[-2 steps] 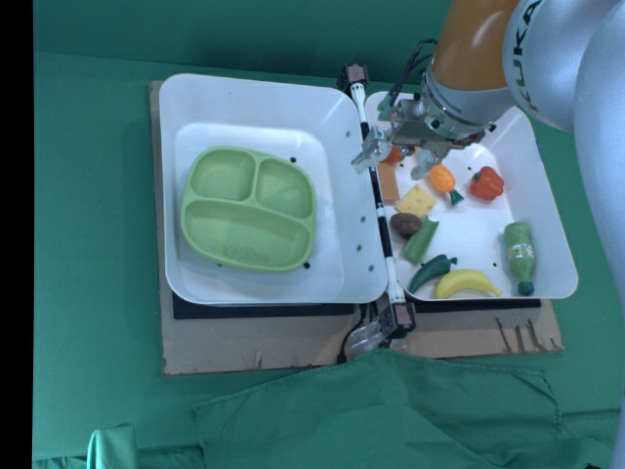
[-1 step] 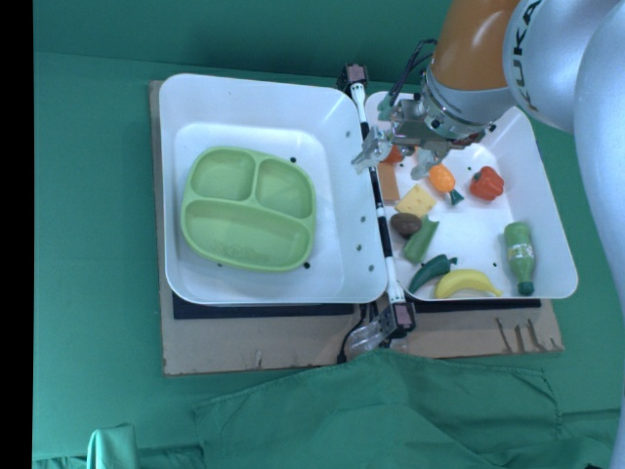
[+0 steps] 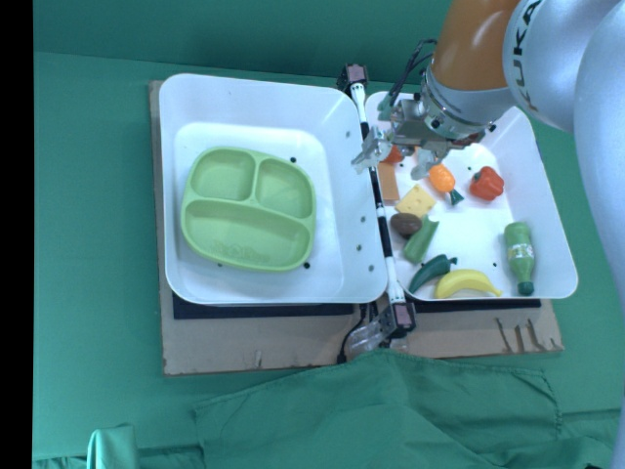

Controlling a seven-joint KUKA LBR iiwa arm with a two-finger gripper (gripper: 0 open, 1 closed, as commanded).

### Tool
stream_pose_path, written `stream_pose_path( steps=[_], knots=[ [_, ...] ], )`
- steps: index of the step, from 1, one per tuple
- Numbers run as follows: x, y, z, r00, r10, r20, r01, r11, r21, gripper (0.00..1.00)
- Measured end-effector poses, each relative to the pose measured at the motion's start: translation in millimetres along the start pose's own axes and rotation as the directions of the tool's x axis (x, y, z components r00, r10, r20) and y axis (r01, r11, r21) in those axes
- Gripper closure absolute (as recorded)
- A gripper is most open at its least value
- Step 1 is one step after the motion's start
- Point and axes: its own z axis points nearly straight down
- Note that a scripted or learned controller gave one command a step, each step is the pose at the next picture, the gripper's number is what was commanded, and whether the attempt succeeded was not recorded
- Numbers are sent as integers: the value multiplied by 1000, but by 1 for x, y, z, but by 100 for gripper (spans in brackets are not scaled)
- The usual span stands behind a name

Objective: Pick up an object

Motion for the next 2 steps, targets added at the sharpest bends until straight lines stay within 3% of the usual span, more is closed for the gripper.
stream_pose_path(
  steps=[1, 2],
  knots=[
    [-13, 101, 0, 1000, -1, 2, 1, 1000, -6, 0],
    [-11, 98, -1, 1000, -1, 1, 1, 1000, -1, 0]
  ],
)
